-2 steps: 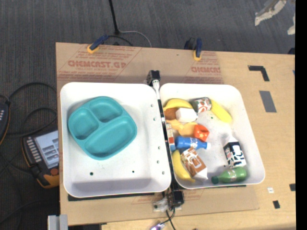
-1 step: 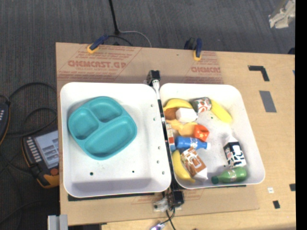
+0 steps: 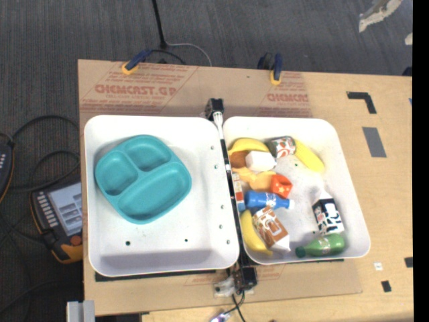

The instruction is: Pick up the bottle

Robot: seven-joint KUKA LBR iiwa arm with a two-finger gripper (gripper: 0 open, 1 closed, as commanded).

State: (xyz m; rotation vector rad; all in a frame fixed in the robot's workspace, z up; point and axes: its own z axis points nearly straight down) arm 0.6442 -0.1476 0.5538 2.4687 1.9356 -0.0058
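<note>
The desk [image 3: 389, 200] is a flat sheet of tan board with red printing along its upper edge, held by two clamps [image 3: 137, 60] at the top. On it sit two shallow white bins with rounded corners, smooth and plastic-looking, side by side. The left bin [image 3: 127, 250] holds one teal plate [image 3: 142, 178], rounded, matte and split into three compartments.

The right bin [image 3: 338, 136] is crowded. Three yellow bananas lie in it: one at its upper left [image 3: 242, 145], one at its upper right [image 3: 310, 157] and one along its lower left [image 3: 249, 235]. A brown and white carton [image 3: 271, 227] rests against that last banana. Centre-left lies a blue tube-shaped container [image 3: 263, 200] with a white end, and beside it an orange piece [image 3: 282, 185]. A dark blue and white can [image 3: 328, 217] stands to the right, and a silver and red can [image 3: 281, 145] lies near the top.

The one green bottle [image 3: 323, 246] lies on its side in the lower right corner of the right bin, just below the dark blue can. It is glossy, rounded and tapering, with its narrow neck toward the left.

In the upper right corner of the frame hangs a pale, blurred gripper [image 3: 382, 5], well apart from the bottle; whether its jaws are apart or together cannot be told.
</note>
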